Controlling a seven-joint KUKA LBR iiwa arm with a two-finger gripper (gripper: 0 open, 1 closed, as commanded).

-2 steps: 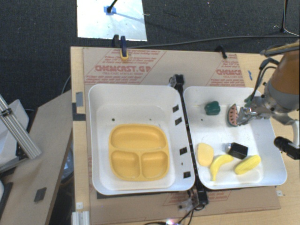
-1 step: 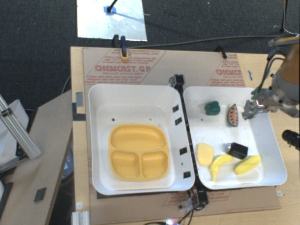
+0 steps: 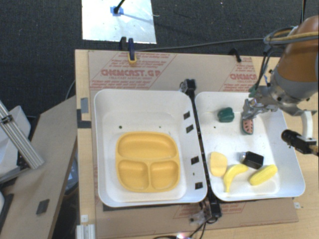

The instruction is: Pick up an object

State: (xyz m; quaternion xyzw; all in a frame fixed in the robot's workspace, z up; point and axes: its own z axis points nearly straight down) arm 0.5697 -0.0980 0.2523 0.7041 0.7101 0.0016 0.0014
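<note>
Left bin [image 3: 107, 133]: you had one yellow divided tray [image 3: 147, 160], lying flat near its middle.

Right bin [image 3: 289, 180]: you had six items. A pale yellow slice [image 3: 218, 164] lay nearest the divider, a banana [image 3: 233, 175] just beside it, a small black block [image 3: 252, 159] above the banana, and a yellow corn cob [image 3: 262, 175] toward the right wall. Farther back sat a green piece [image 3: 226, 114] — and to its right a watermelon slice [image 3: 247, 126].

Gripper [image 3: 250, 109]: it hung directly over the watermelon slice, close to it; whether its fingers were parted or clenched you could not tell. Nothing lay between it and that slice — the green piece was its nearest neighbour.
</note>
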